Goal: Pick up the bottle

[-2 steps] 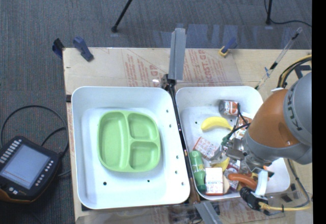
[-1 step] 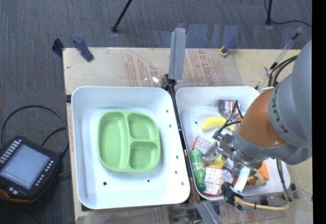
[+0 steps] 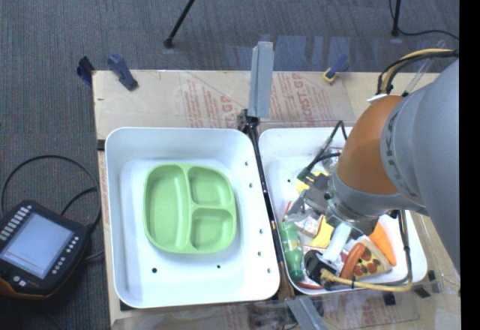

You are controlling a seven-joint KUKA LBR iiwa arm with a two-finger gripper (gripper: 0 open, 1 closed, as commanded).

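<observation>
My tool [image 3: 324,210] hangs over the right bin [image 3: 274,142], grip state impossible to tell; the green bottle [image 3: 291,248] lies ungrasped along that bin's left wall, pickup pending.

Two white bins sat side by side on the bench [image 3: 180,100]. The left bin [image 3: 120,201] held a green divided tray [image 3: 190,208]. The arm [image 3: 390,156] — grey, with an orange band — reached down into the right bin [image 3: 281,145], over a clutter of small things. A green bottle [image 3: 292,250] lay along that bin's left wall, near the front, just beside the arm's wrist. A pizza-slice toy [image 3: 367,261] lay at the front right. A handheld screen [image 3: 37,246] rested on the carpet — left of the bench.
</observation>
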